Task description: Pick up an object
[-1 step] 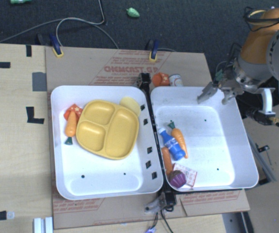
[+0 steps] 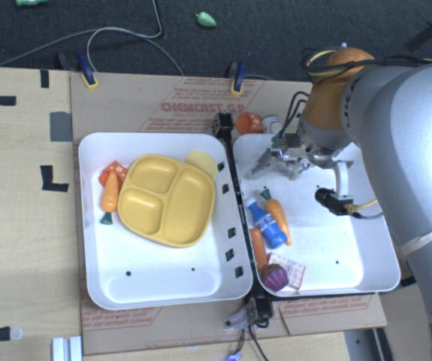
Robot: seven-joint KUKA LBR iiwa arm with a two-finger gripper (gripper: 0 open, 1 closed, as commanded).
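My gripper (image 2: 280, 167) hangs over the upper part of the right bin (image 2: 351, 258), below the orange wrist band. It looks open, with bare white bin floor between its fingers. Just below it, near the bin's left wall, lie a small carrot (image 2: 278, 217), a blue bottle (image 2: 264, 225) and an orange sausage-like piece (image 2: 257, 247). A purple item (image 2: 275, 277) rests on a pale packet (image 2: 293, 270) at the bin's front. An orange-red object (image 2: 249, 122) sits at the bin's back left corner.
The left bin (image 2: 155, 277) holds a yellow divided plate (image 2: 167, 200), a carrot (image 2: 110, 194), a red piece (image 2: 113, 172) and a pale yellow item (image 2: 201, 161). A black cable end (image 2: 330, 198) hangs off the arm over the right bin.
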